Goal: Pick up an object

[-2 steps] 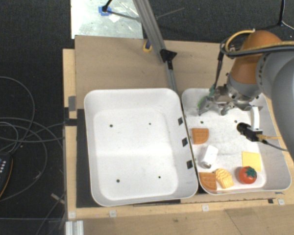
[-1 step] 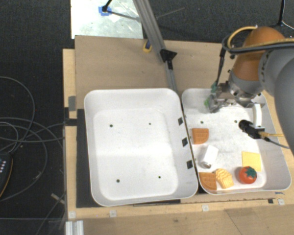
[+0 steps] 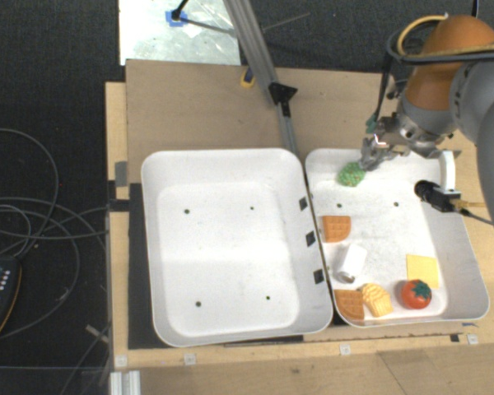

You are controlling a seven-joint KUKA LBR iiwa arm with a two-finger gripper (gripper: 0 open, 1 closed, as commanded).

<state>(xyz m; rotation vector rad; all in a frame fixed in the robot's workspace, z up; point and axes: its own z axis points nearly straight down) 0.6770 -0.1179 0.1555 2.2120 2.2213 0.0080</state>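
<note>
Broccoli-like green object sits near the far-left corner of the right bin, directly under the gripper. Fingertips come down right at the object's top edge, touching or nearly so; can't tell whether they're spread or closed, and can't see the green thing between them, so no grip can be claimed. Arm's orange band and grey wrist lean in from the right, over the bin's far edge.

Other stuff in the right bin, all well apart from the gripper: an orange waffle-type piece by the left wall, a white block below it, then along the near wall a second orange piece, a yellow corn-like item just beside it, and a red tomato w/ green top. A yellow square lies just above the tomato (looks flat, like a cheese slice).

Left bin sits side by side with the right one, rims touching at the middle. A grey pole slants across the bench behind both.
</note>
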